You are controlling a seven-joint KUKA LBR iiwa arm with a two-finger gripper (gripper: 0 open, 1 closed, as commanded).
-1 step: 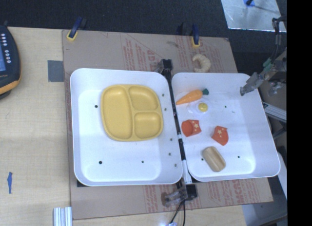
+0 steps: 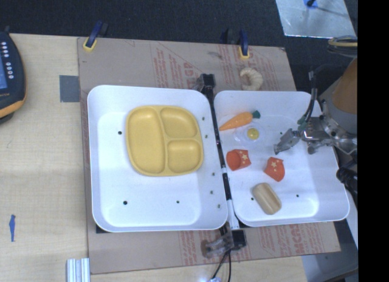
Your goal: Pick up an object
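Observation:
The right bin holds an orange carrot, a small yellow piece, two red strawberry-like pieces and a tan bread roll. My gripper hangs over the right half of this bin, reaching in from the right edge. It is to the right of the yellow piece and up and right of the nearer red piece, apart from both. I see nothing held in it.
The left bin carries a yellow divided plate. A pale curled object lies on the cardboard just beyond the right bin. Clamps hold the cardboard's far edge. A handheld controller sits at far left.

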